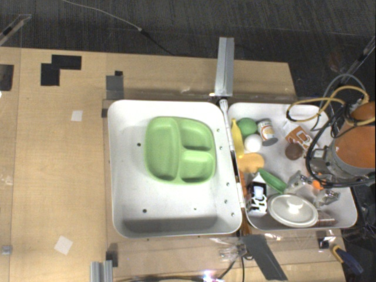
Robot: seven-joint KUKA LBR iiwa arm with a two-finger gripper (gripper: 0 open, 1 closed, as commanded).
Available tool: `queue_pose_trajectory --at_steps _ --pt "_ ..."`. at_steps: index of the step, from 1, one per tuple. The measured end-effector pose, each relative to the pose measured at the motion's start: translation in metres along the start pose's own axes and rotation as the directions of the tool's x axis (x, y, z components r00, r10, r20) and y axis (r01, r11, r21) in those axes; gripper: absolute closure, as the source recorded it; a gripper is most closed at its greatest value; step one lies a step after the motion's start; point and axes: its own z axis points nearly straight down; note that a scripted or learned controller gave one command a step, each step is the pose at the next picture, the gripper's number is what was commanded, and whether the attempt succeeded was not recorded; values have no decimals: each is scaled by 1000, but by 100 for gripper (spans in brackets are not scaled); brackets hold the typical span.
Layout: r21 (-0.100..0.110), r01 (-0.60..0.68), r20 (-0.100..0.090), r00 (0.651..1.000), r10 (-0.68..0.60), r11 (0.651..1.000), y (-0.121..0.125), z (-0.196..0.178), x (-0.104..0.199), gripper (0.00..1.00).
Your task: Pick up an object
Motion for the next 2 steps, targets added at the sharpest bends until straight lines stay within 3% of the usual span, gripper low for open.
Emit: queue_pose_trajectory --at_steps 1,2 --pt "-14 99 0 995 -99 995 -22 2 -1 0" --pt "0 97 9 995 -97 995 -26 -12 -5 100"
